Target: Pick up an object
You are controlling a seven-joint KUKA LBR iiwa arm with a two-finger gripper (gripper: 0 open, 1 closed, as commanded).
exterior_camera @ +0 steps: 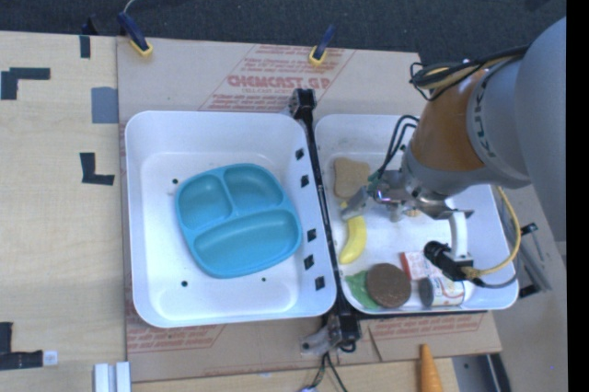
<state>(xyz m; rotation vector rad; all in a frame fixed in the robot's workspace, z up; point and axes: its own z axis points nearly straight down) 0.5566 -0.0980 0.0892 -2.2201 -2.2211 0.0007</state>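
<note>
In the right bin [479, 300] lie a yellow banana [353, 239], a tan bread-like piece [349, 175], a brown round disc [388, 284] on something green, and a small red-and-white packet [416, 265]. My gripper [385, 195] hangs low over the middle of this bin, just right of the tan piece and above the banana's top end. The wrist hides most of the fingers, and I see nothing held between them.
The left bin [147, 197] holds a blue divided plate [238, 218]. A black divider with clips [311, 197] runs between the bins. Cables trail off the wrist [456, 257]. An orange object [429, 369] lies on the bench below the right bin.
</note>
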